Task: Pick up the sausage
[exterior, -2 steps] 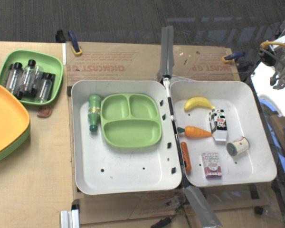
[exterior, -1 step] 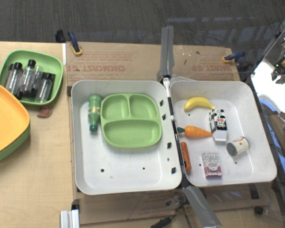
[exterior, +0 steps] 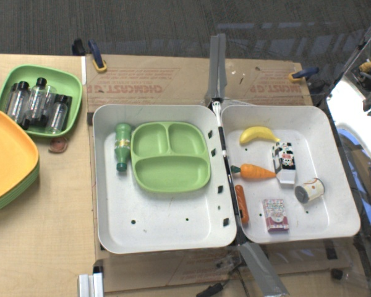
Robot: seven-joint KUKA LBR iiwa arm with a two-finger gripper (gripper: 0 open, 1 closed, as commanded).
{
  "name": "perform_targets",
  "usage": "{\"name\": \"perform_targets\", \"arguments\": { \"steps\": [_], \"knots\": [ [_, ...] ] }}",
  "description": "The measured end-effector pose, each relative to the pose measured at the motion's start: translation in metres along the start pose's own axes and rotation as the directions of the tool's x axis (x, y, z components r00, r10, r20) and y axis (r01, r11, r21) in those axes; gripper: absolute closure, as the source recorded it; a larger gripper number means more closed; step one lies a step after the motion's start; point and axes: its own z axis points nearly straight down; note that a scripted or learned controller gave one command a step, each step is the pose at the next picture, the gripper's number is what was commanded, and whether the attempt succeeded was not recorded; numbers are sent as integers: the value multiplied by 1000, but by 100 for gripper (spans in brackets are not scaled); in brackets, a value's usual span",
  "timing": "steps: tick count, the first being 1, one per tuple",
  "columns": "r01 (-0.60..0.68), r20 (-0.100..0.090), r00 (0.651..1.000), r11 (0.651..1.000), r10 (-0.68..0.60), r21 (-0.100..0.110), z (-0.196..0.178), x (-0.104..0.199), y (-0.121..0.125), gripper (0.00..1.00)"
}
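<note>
Camera view: tool state cannot be told from this frame. Sausage (exterior: 241, 203) lies lengthwise against the left wall of the right bin (exterior: 340, 166), just below the carrot (exterior: 256, 172). Banana (exterior: 258, 134) further up; milk carton (exterior: 285, 161) and a small can (exterior: 309, 190), possibly tipped, to the right. Small pink box (exterior: 276, 215) near the front. Left bin (exterior: 167, 228) holds green divided plate (exterior: 170, 155) and green bottle (exterior: 122, 145).
</note>
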Motion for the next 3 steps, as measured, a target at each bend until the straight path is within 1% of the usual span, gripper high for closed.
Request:
{"name": "perform_targets", "arguments": {
  "steps": [1, 2, 3],
  "knots": [
    [366, 0, 931, 931, -366, 1, 31, 16, 13, 100],
    [-43, 1, 999, 999, 43, 1, 10, -29, -12, 100],
    [358, 0, 934, 934, -358, 1, 50, -7, 6, 100]
  ]
}}
